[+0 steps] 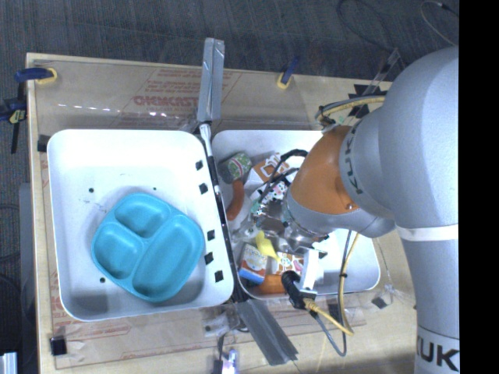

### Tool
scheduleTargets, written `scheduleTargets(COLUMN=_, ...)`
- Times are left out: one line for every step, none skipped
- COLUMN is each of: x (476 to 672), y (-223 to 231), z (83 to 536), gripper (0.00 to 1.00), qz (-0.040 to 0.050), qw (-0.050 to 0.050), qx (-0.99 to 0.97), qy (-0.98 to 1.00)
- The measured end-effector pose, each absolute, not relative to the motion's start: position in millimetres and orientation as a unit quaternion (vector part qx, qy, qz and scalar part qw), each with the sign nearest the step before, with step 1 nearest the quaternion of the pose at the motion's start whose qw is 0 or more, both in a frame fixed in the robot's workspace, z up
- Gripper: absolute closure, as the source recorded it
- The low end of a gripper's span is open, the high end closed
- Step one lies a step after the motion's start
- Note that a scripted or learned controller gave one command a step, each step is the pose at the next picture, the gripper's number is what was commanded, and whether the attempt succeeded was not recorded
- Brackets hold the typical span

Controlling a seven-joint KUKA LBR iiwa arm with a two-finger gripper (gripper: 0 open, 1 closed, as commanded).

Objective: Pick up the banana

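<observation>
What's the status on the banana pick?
Gripper down in right bin, finger state unclear. Banana lies at the wrist, amid clutter. Blue tray sits apart in left bin.

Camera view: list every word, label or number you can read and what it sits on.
"KUK": white letters on the arm's base, cut off at the picture's edge.
Red print on the bench board behind the bins: upside down, too blurred to read.
Labels on the packets in the right bin: too small to read.

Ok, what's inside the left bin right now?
A blue divided plate lies in the left bin, its compartments bare. Whatever sits beneath the plate is covered.
</observation>
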State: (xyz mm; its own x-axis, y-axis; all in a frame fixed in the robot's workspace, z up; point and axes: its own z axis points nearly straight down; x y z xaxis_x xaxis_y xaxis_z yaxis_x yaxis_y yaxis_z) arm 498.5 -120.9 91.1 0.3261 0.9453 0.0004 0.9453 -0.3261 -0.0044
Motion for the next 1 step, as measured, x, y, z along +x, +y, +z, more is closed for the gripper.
scheduleTargets(x=499.1, y=-121.2, z=100.7, gripper=1.0, qz=0.0013, qw=0.001, qx=-0.813, qy=-0.583)
